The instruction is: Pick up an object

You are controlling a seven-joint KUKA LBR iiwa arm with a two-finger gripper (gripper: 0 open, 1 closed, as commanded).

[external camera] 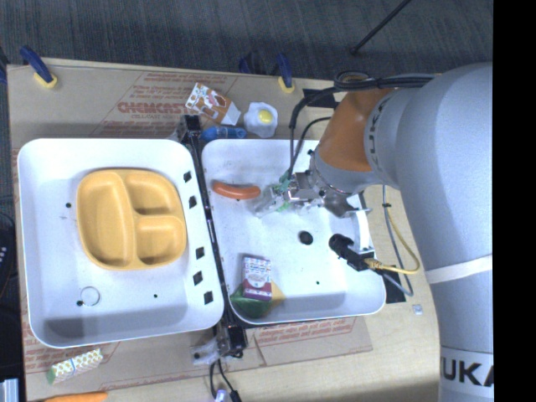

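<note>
Two white bins on the worktop, gripper [280, 198] low in right bin [335, 300] beside sausage [236, 191], fingers' state cannot be told, yellow tray [130, 216] in left bin [42, 224].

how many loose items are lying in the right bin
3: a hot dog near the bin's upper left, a small dark round object mid-bin, and a red packet by the lower left corner. The arm may hide more on the right.

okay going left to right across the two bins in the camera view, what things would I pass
Yellow divided tray in the left bin → sausage in the right bin → small carton near its front wall → gripper → black round spot on the bin floor.
</note>
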